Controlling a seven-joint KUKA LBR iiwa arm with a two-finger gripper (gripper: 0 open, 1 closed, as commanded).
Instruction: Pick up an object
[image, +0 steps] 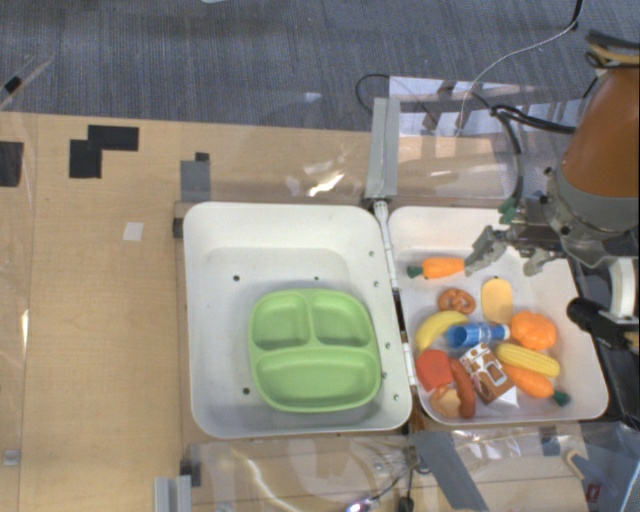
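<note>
The toy foods lie heaped in the right bin (590, 400): a small carrot (441, 267) at the top left, a pretzel (456, 299) and a pale yellow piece (496, 297) below it, then a banana (438, 328), a blue bottle (478, 334), an orange (533, 330), a corn cob (528, 359), a red piece (434, 369) and a sausage (464, 388). The end effector (512, 252) hangs over the bin's upper part, just right of the carrot, its fingers spread apart with nothing between them, as far as the slanted view shows. The left bin (215, 300) holds a green divided plate (314, 349). Both bins sit on the bench (90, 330).
</note>
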